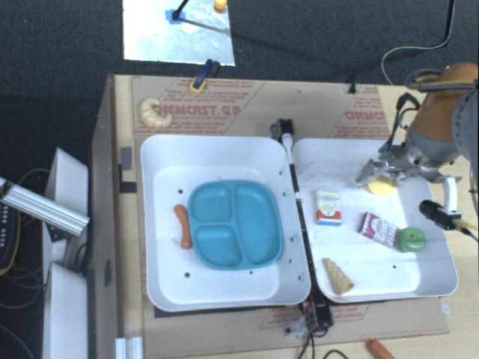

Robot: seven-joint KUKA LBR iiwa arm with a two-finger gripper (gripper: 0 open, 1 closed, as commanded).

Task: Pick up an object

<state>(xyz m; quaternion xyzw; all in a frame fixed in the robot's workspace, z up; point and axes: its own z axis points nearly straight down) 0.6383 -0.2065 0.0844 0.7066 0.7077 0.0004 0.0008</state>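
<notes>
Dark carpet surrounds a cardboard-topped bench on which two shallow white bins are set side by side, the left bin and the right bin. The left bin is occupied by a blue divided plate, with an orange sausage-shaped piece lying just beside the plate's left edge, its long axis running away from the camera. In the right bin a pale yellow object is seen near the far side; nearer the middle a small red-and-white carton stands, a dark pink packet lies to its right, a green round object is touching or just beside that packet, and a tan cone lies toward the near edge with its point aimed up and left. The arm is brought in from the right and the gripper is placed low over the far part of the right bin. The relation that matters is judged to be this: the yellow object lies directly below and just toward the camera from the fingertips, partly overlapped by them, so a short descent rather than any sideways travel would be called for. Whether the gripper is released or clenched cannot be told, and nothing can be confirmed as held. The other items are set well apart from the gripper, toward the near side of the bin.
</notes>
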